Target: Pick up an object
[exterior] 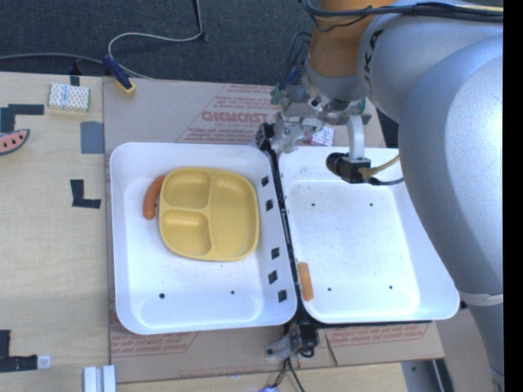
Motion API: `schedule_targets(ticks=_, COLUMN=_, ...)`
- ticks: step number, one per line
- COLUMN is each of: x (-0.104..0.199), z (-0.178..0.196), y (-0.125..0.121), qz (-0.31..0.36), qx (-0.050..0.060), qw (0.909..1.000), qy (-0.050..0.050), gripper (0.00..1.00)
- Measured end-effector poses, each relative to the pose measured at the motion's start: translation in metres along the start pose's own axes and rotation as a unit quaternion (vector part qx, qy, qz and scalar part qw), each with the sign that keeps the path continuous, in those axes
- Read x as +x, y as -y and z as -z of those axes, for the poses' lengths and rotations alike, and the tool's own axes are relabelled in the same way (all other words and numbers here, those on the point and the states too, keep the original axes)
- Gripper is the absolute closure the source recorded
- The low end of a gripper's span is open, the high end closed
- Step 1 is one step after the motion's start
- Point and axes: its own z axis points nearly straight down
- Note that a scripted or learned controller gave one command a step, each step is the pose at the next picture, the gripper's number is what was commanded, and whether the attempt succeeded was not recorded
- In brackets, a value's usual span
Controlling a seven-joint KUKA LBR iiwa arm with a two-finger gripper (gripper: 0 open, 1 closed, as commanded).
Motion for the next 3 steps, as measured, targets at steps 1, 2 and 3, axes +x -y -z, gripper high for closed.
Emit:
schedule_targets(ticks=1, x=-0.0001, z=-0.0002, y=0.0001, qz=0.000, qx=0.000, qw=1.0000, qy=0.001, gripper=0.00)
schedule_targets(ticks=2, x=-0.0002, z=0.0095, y=0.0000, qz=0.000, qx=0.000, qw=1.0000, qy=0.001, gripper=1.00)
schedule_targets(ticks=3, x=-0.0004, z=0.0094, y=0.0000, qz=0.000, qx=0.001, qw=1.0000, qy=0.002, gripper=0.00)
